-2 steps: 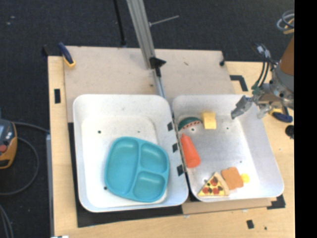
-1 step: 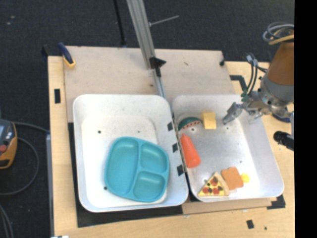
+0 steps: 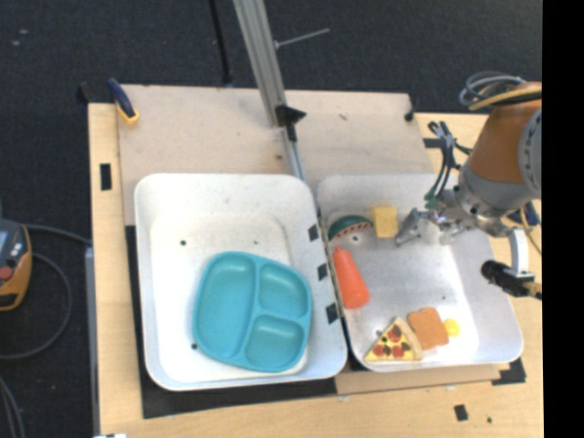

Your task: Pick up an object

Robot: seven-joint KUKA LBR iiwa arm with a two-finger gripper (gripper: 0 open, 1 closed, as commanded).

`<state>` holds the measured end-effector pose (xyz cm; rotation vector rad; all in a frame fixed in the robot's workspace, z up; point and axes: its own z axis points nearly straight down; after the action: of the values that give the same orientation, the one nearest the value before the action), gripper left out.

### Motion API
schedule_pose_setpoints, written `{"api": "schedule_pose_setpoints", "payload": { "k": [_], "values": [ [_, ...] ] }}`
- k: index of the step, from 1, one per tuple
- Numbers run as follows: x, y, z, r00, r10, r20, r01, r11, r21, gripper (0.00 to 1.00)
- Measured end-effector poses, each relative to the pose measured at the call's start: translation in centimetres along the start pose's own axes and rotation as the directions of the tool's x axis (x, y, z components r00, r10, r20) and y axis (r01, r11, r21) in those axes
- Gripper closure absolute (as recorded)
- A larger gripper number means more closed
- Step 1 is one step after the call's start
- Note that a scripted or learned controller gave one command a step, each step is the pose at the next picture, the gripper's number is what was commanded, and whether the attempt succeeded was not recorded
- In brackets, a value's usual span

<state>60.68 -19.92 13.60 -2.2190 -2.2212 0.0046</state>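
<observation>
Counter (image 3: 210, 130): carrying two white bins side by side. Left bin (image 3: 173, 199): holding a teal divided plate (image 3: 252, 311) toward its near side. Right bin (image 3: 484, 327): holding a green-and-white ball (image 3: 349, 229) and a yellow block (image 3: 385, 220) at the far left, an orange carrot-shaped piece (image 3: 349, 277) lying along the left wall, a pizza slice (image 3: 394, 343) and an orange-and-yellow piece (image 3: 431, 327) at the near edge. Tool (image 3: 422, 226): hanging low just right of the yellow block, gripping nothing visible; finger state impossible to tell.
</observation>
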Motion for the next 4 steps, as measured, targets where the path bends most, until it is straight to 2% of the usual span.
{"api": "schedule_pose_setpoints", "payload": {
  "k": [1,2,4],
  "values": [
    [-0.1,0.0,3.6,1.000,0.001,0.001,-0.001,1.000,-0.003,0.00],
    [-0.2,0.2,2.3,1.000,0.001,0.003,-0.001,1.000,-0.009,1.00],
    [-0.8,0.3,-6.8,1.000,-0.001,0.002,0.001,1.000,-0.009,1.00]
  ]
}}
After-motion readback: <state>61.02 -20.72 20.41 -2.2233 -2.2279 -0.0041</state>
